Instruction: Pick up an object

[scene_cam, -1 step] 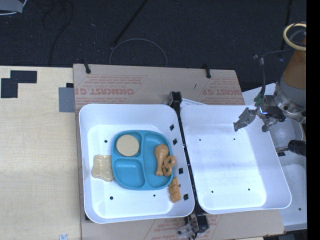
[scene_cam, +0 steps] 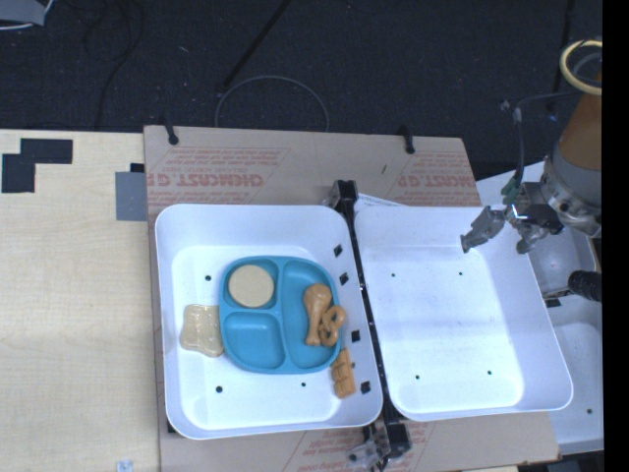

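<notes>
The arm (scene_cam: 580, 136) is reaching in from the right, its orange band showing above the grey wrist; the gripper (scene_cam: 503, 230) is hanging over the upper right corner of the right bin (scene_cam: 462, 362), and its 2 fingers (scene_cam: 481, 231) are standing spread apart with nothing between them; the gripper is sitting well apart from every object.

The 2 white bins are lying side by side on a cardboard sheet (scene_cam: 295, 170) that is carrying red print; a black divider (scene_cam: 359, 303) is running between them.

All the objects are sitting in the left bin (scene_cam: 187, 401); a blue divided plate (scene_cam: 270, 347) is lying near its middle, with 3 compartments; a round tan disc (scene_cam: 251, 285) is resting in the upper left compartment; a brown pretzel-like piece (scene_cam: 322, 315) is lying along the right compartment, reaching from its top towards its lower end; the lower left compartment is showing bare blue.

A pale beige slab (scene_cam: 201, 329), shaped rather like a slice of bread, is lying on the bin floor, touching the plate's left edge; a small brown lumpy piece (scene_cam: 343, 373) is lying just beside the plate's lower right corner, close to the divider.

The light wooden bench (scene_cam: 69, 313) is stretching to the left; dark cables (scene_cam: 265, 96) are curling on the black floor behind.
</notes>
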`<state>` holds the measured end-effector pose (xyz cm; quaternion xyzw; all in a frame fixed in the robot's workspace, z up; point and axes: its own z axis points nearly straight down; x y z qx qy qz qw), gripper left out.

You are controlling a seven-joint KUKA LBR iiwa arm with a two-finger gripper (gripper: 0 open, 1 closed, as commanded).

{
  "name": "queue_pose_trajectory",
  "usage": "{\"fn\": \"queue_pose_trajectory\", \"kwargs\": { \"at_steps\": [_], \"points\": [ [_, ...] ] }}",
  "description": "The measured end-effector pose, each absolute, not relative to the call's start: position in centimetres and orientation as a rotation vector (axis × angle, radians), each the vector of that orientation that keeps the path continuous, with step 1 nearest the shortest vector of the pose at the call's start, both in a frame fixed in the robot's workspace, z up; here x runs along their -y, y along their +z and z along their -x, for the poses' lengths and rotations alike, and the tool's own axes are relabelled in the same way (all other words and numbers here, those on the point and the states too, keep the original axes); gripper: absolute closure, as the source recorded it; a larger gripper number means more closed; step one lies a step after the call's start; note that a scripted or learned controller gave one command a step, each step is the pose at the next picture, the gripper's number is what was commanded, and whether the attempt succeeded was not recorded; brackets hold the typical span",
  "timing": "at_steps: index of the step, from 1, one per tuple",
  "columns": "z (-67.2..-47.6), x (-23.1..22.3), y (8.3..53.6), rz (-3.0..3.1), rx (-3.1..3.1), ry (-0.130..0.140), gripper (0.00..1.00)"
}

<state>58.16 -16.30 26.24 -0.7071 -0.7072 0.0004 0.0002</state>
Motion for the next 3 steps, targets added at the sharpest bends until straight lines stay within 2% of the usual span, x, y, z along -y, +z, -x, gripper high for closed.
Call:
{"fn": "queue_pose_trajectory", "kwargs": {
  "at_steps": [1, 3],
  "points": [
    [-58.5, 16.0, 21.9, 2.218, 2.218, 0.005, 0.0],
    [-57.5, 17.2, 11.0, 2.218, 2.216, 0.006, 0.0]
  ]
}}
